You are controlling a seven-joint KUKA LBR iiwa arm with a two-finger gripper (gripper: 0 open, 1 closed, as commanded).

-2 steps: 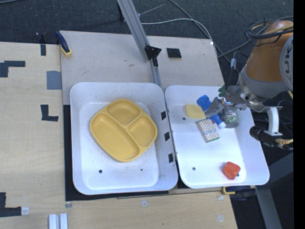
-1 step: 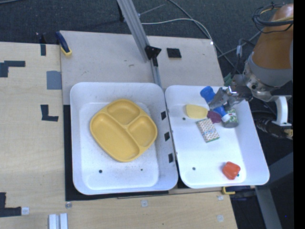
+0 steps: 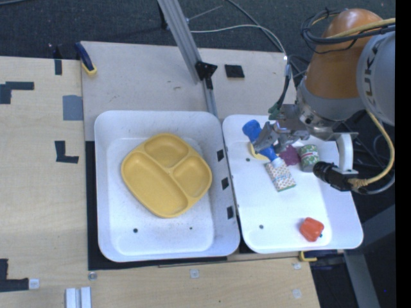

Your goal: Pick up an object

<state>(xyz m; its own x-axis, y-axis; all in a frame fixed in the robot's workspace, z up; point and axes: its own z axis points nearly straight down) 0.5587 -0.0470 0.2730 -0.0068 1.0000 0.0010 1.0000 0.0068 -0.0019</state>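
Over the right bin point(image 3: 334, 236), toward its 11 o'clock corner, jaws lowered among a cluster of small things, hanging from the grey arm point(image 3: 385, 76) with its glossy orange band point(image 3: 340, 50). Cannot tell how far open, nor whether anything held; metal head just above a blue object point(image 3: 252, 130) and a sliver of yellow point(image 3: 257, 147), contact unclear.

Just at 5 o'clock from the jaws, a soft white tube point(image 3: 280, 174) with speckled print and a blue cap, lying flat at a slant. Beside it at 3 o'clock, a purple lump point(image 3: 290, 154) and a small round green-patterned can point(image 3: 309, 156), close together. Well apart, near the bin's 5 o'clock corner, a rounded red piece point(image 3: 311, 228) lying alone.

Inside the left bin point(image 3: 103, 172), a smooth yellow plastic plate point(image 3: 167, 174) with three compartments and rounded corners, turned at an angle. Both bins shallow, white, matt, with rounded rims, set side by side.

Underneath, a pale tan bench point(image 3: 38, 172) dotted with black tape patches, a blue and yellow clamp point(image 3: 85, 58) at 10 o'clock, a slanted metal bar point(image 3: 180, 24) at 12 o'clock. Beyond the bench, dark carpet point(image 3: 96, 5) crossed by thin cables
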